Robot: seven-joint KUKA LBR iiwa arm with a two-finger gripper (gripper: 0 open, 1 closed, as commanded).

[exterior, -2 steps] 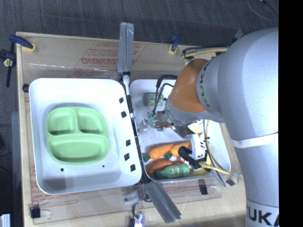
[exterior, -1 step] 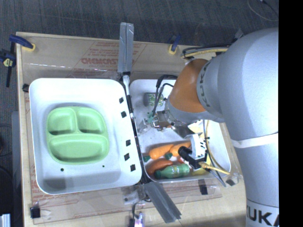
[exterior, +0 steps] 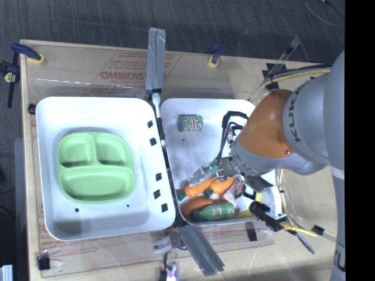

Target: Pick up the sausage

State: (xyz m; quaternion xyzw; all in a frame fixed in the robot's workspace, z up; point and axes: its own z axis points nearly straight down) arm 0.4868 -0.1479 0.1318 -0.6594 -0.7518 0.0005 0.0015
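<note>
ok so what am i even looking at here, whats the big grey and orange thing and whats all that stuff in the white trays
You are looking down at a slant from one fixed camera above a workbench. The big grey and orange thing is a robot arm reaching in from the right; its pincer hangs low over a pile of things. Whether the pincer is open or holding anything cannot be told from here.

Two shallow white trays sit side by side. The left tray holds a green divided plate. The right tray holds a small can near its far side and, at the near side, toy food: a carrot, a reddish-brown sausage and a green bottle.
</note>
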